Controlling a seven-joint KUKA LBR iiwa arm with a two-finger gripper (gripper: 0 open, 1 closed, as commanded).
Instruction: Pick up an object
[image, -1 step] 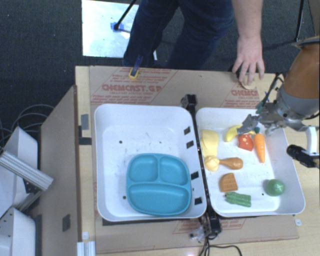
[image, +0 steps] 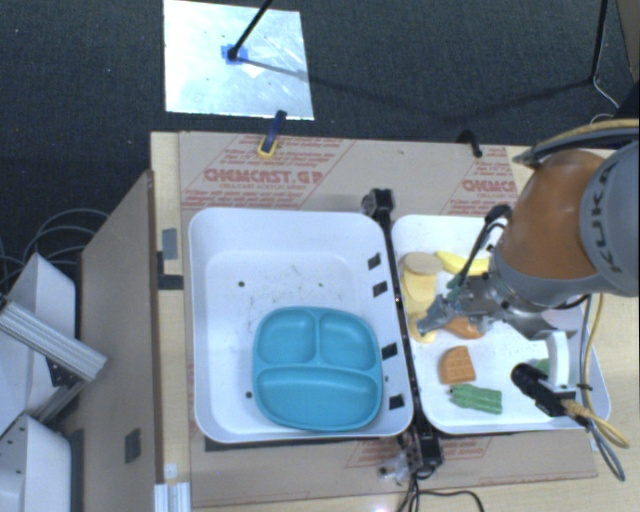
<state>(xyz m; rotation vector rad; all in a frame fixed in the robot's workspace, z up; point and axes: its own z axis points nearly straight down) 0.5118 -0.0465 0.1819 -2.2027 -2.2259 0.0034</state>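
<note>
Two white bins (image: 215, 240) share the bench — gripper (image: 432, 322) low in the right one, grip unreadable; yellow pieces (image: 420, 285) just beyond it, cracker (image: 457, 365) and green piece (image: 476, 399) nearer — nothing visibly lifted yet

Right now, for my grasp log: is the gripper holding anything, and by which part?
Cannot be told. The gripper is down among the toy food in the right bin, but the arm hides its tips.
</note>
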